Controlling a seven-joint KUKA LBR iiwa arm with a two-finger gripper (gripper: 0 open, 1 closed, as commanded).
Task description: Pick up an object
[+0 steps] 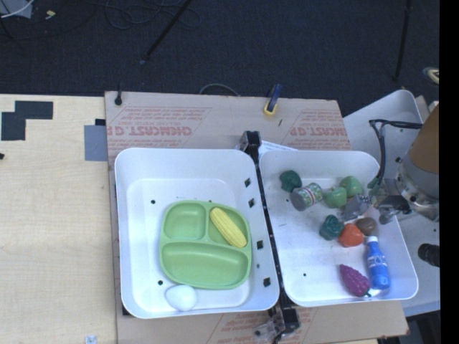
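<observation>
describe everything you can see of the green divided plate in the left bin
The green divided plastic plate is a pale lime, rounded-square tray with three compartments: two small ones at the far side and one wide one at the near side. It lies flat on the floor of the left white bin, near its middle. A yellow toy corn cob rests tilted in the small right compartment. A white egg-shaped object sits against its near left edge.

Side by side on the table [57,228]: left bin [136,192] holding a divided plate [204,260], corn [228,226] in its far right compartment; egg [181,297] just nearer; right bin [315,278] holding a bottle [376,264] among clustered toys.
</observation>
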